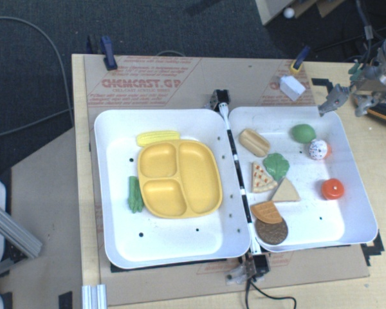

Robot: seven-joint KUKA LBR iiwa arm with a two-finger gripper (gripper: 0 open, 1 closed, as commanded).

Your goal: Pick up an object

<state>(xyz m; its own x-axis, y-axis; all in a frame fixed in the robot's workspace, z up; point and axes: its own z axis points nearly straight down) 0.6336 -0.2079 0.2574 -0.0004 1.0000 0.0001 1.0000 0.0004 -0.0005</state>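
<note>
Camera view. Two white bins sit side by side on the bench (180, 82).

The left bin (116, 237) holds a yellow three-compartment plate (179, 177). A yellow corn cob (158, 136) lies along the plate's far edge, touching it. A green pea pod (136, 194) lies just beside the plate's left edge.

The right bin (347, 224) holds the loose items. A tan bread roll (254, 142) lies near the dividing wall. A green leafy piece (276, 166) overlaps a pizza slice (262, 179), and a tan wedge (286, 191) touches that slice. An orange cookie (266, 212) lies partly over a dark brown disc (271, 230) at the near edge. Toward the far right corner sit a green round item (302, 132), a white speckled ball (318, 149) just beside it, and a red tomato-like piece (332, 189) apart from both.

The pincer (329, 102) hangs over the right bin's far right corner, above the rim. It holds nothing; its opening cannot be judged.
</note>
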